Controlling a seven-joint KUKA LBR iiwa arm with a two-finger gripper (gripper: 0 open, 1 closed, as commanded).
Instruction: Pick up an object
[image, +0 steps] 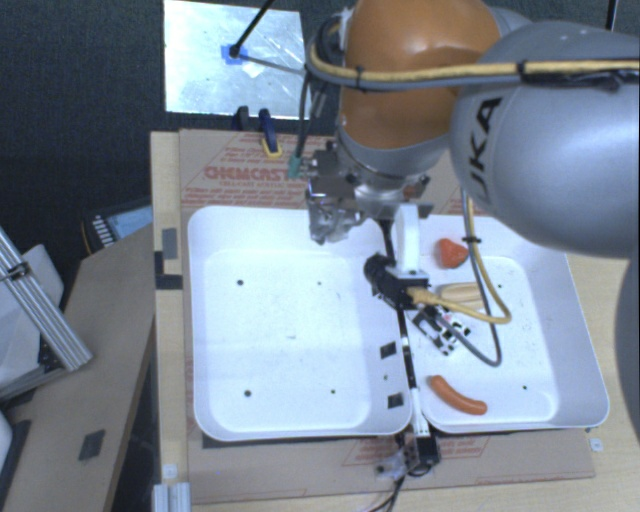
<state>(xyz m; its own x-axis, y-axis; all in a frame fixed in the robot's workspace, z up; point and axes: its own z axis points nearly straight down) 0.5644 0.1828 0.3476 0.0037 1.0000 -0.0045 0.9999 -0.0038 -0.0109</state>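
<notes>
Spanning cardboard, two white bins

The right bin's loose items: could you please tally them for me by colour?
Orange-red: 2, a sausage-shaped piece near the front of the right bin and a chunk near the back.
Pale tan: 1, a stick partly under the arm's cables.
Total: 3

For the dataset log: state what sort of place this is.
Most likely a robotics lab's grasping test bench: a KUKA arm reaches over two shallow white bins, which sit on cardboard sheets, with aluminium framing alongside.
</notes>
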